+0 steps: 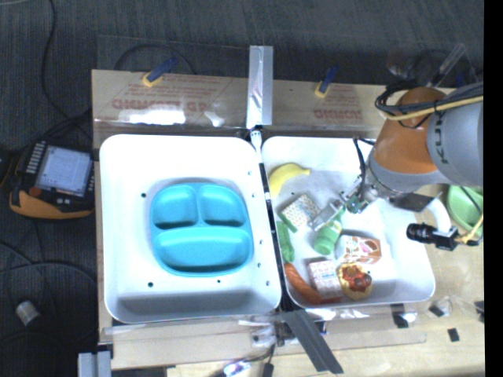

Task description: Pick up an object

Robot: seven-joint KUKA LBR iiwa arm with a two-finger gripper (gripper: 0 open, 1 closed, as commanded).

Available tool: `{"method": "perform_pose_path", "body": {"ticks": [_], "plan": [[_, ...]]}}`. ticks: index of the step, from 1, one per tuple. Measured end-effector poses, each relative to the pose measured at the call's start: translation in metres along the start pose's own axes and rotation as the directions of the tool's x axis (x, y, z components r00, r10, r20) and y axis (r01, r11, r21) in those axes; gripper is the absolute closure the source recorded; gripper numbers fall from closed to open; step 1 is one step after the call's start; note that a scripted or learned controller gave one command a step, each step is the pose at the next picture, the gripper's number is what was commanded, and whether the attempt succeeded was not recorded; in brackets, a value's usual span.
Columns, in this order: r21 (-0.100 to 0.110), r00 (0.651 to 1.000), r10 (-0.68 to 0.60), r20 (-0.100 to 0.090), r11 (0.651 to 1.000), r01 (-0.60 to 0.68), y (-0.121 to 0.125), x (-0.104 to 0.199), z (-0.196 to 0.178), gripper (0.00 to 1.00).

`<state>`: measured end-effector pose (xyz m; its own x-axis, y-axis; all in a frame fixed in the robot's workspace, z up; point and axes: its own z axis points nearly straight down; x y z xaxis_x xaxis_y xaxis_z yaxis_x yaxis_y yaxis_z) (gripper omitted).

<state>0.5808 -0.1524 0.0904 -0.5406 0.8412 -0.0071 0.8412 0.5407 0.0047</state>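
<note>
My gripper [328, 216] reaches down into the right bin [409, 281] from the right, its metal tip just above a green bottle-shaped object [327, 238]. Close to its left lies a grey checkered packet [298, 209]. A yellow banana [285, 175] rests at the bin's far left corner. Near the front are an orange-and-white carton [361, 249], a red-and-yellow round toy [354, 280], a small pinkish box [322, 272], a carrot [300, 283] and a green vegetable [284, 240] along the left wall.
The left bin [126, 289] holds a blue divided plate [201, 226]. A metal divider post [260, 85] stands behind the bins. A handheld device [55, 175] lies off the bench to the left. A green object [464, 205] sits at the right edge.
</note>
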Motion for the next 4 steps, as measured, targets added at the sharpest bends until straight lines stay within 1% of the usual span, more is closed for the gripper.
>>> {"method": "perform_pose_path", "body": {"ticks": [1,2,3,4], "plan": [[-0.002,0.841,0.542,0.001,0.841,-0.542,0.032,0.025,0.001,0.00],[-0.005,0.843,0.538,0.002,0.843,-0.538,0.016,0.040,0.000,0.00],[-0.004,0.843,0.538,-0.001,0.843,-0.538,0.017,0.040,-0.009,1.00],[0.010,0.939,0.344,-0.004,0.939,-0.344,-0.014,0.050,-0.061,1.00]]}}
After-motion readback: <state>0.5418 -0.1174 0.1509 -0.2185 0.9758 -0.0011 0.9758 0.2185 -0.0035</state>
